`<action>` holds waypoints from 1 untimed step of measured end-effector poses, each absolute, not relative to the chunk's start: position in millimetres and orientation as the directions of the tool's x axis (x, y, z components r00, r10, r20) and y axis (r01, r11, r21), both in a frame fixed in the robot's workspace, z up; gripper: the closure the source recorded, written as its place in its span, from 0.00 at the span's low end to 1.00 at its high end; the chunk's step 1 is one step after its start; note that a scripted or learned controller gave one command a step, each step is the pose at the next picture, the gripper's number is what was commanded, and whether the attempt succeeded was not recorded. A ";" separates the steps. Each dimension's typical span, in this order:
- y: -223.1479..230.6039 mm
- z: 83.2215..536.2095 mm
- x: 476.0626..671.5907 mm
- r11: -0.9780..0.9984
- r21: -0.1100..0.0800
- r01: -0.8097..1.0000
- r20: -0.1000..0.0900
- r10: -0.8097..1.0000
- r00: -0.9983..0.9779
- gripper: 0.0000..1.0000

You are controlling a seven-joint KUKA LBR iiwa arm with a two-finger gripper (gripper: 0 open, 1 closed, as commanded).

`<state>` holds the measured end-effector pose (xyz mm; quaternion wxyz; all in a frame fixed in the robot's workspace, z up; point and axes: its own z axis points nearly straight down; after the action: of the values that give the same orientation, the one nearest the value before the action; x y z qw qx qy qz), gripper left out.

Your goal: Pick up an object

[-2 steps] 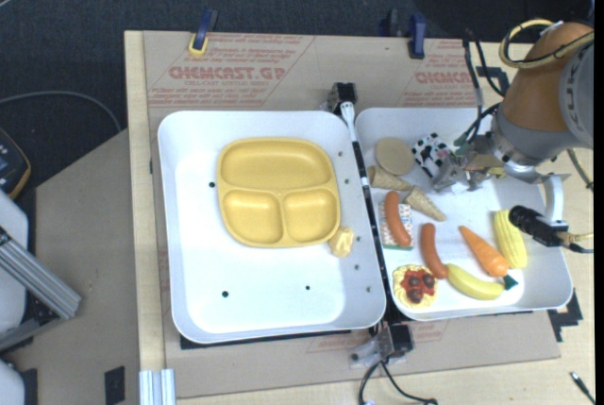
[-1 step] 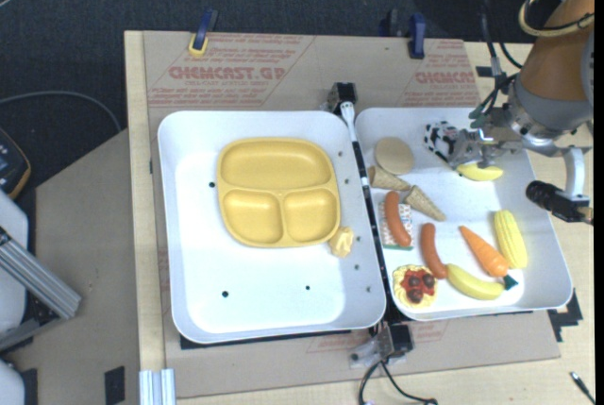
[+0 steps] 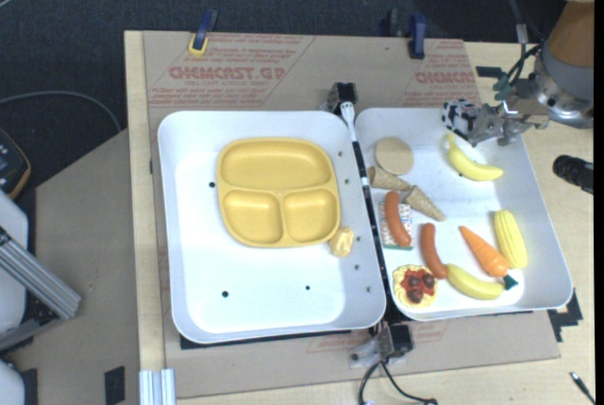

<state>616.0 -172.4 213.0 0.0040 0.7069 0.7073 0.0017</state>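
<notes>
My gripper (image 3: 464,120) hangs over the far right corner of the right bin (image 3: 547,205), just above and left of a yellow banana (image 3: 473,165). I see nothing held in it. Toy food lies across the right bin: a round tan bun (image 3: 394,154), two cones (image 3: 423,201), two red sausages (image 3: 397,220), an orange carrot (image 3: 483,250), a corn cob (image 3: 511,238), a second banana (image 3: 475,282) and a small pizza slice (image 3: 416,284).
The left bin (image 3: 189,252) holds a yellow three-compartment plate (image 3: 278,191), with a small pale yellow piece (image 3: 342,244) by its right wall. The ridge between the bins runs down the middle. Clamps (image 3: 200,33) sit at the bench's back edge.
</notes>
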 end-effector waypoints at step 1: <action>-172.6 225.6 616.7 0.001 0.004 1.000 -0.002 1.000 -0.001 1.00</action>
<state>616.7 -172.6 225.6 0.0019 0.7069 0.7073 0.0008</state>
